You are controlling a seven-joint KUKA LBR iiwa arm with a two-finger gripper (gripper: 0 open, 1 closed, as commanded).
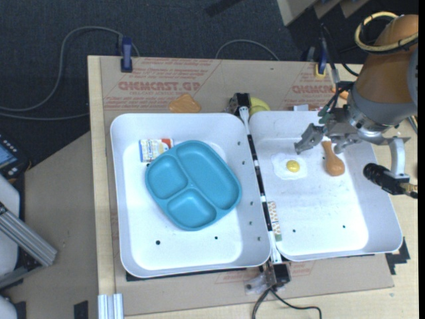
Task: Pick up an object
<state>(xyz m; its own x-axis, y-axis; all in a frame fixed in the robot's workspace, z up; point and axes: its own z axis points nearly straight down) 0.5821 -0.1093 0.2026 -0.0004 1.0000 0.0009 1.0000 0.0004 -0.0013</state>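
In the right bin [345,231], a brown drumstick-shaped piece [333,161] lies near the far wall, with a fried-egg toy [291,167] to its left. My gripper [325,143] hangs over the drumstick's upper end. Its fingers look spread and open, one [307,142] pointing toward the egg and the other on the drumstick's right side. Nothing is visibly lifted. The left bin [133,218] holds a blue divided plate [192,185] and a small white carton [154,148] at the plate's far-left corner.
Behind the bins lie an orange piece [184,103] and a yellow-green piece [258,105] beside a black clip [240,102]. Blue clamps [126,46] grip the board's far edge. A black part [384,176] on the arm overhangs the right bin's right side.
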